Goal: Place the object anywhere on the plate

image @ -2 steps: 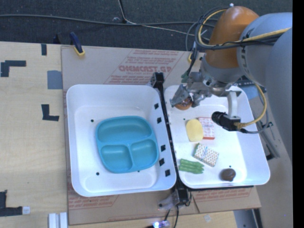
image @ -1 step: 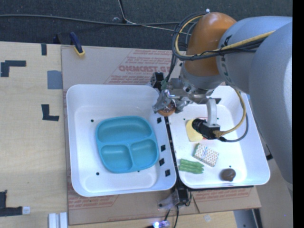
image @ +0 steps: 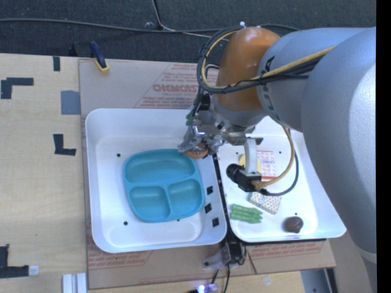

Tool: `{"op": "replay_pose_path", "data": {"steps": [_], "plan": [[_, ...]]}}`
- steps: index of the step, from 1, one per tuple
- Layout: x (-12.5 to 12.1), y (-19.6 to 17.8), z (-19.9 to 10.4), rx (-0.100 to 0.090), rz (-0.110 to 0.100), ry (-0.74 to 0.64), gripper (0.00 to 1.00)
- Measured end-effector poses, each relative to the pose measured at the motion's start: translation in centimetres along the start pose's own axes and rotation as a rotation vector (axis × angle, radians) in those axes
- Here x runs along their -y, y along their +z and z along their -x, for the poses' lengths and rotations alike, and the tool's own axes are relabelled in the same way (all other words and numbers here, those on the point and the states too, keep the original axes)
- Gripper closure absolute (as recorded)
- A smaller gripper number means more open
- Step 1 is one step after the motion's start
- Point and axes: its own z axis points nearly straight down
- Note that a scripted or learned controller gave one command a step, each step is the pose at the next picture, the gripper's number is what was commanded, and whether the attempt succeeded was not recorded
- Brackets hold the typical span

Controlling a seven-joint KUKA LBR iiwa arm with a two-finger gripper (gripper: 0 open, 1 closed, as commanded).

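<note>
Fingers [image: 195,145] clamped on brown object [image: 197,151] — just above blue plate's [image: 162,185] upper-right rim

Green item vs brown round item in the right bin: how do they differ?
The green item is long, bumpy and bright green, lying flat with its length across the right bin; the brown item is small, rounded and dark. The green item sits near the divider between the bins; the brown item sits toward the bin's outer front corner. Both rest loose on the bin floor, apart from each other and the tool.
</note>
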Motion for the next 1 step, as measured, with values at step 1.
{"op": "replay_pose_path", "data": {"steps": [1], "plan": [[2.34, 0.3, -4.96, -0.001, -0.001, -0.002, 1.0]]}}
